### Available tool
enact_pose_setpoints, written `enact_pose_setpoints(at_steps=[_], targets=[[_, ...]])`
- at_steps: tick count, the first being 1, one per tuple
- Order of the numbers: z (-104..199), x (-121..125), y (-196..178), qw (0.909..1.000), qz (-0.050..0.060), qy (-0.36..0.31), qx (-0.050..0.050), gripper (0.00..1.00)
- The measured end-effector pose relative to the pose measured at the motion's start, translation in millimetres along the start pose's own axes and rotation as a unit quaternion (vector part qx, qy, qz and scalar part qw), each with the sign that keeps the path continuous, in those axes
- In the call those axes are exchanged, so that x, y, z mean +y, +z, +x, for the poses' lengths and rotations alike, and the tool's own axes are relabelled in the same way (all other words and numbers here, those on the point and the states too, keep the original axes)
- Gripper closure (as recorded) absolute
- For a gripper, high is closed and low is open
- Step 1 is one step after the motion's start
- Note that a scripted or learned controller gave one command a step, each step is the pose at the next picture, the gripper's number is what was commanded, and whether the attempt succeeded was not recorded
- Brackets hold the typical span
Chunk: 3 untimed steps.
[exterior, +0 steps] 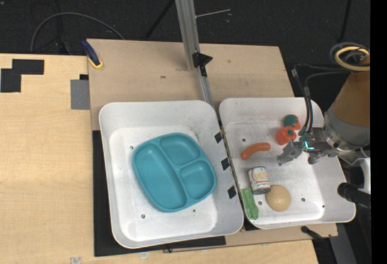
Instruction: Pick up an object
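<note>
In the camera view the surface (242, 69) carries two shallow white bins side by side across the lower middle of the frame. The left bin (121, 130) holds a teal divided plate (174, 171) lying flat near its centre. The right bin (329, 196) holds the loose objects: an orange sausage-shaped piece (256, 150) near its middle, a small can with a label (260, 179) just below that, a tan ball (278, 197) beside the can toward the lower right, and a green stick (250, 203) lying along the bin's lower left wall. Toward the upper right of this bin sit a red-orange round piece (285, 135) and a teal-green one (291, 119) just above it. The arm (354, 106) comes in from the right edge of the frame, and its claw (292, 154) hangs low over the right bin, just below the red-orange piece and right of the sausage-shaped piece. Whether its fingers are parted or closed cannot be told from here, and nothing is visibly held between them.
</note>
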<state>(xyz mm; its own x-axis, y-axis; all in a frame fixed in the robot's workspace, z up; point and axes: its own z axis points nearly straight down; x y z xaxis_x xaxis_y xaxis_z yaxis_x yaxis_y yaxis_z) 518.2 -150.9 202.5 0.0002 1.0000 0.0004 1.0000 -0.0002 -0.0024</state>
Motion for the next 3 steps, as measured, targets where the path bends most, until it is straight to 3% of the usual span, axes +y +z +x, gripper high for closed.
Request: enact_pose_setpoints(at_steps=[1,2,3], targets=[[0.0,0.3,-0.3,1.0,0.0,0.0,0.0,0.0],[6.4,-8.3,59.2,1.0,0.004,0.0,0.001,0.0],[2.4,-3.8,81.7,1.0,-0.007,0.0,-0.003,0.0]])
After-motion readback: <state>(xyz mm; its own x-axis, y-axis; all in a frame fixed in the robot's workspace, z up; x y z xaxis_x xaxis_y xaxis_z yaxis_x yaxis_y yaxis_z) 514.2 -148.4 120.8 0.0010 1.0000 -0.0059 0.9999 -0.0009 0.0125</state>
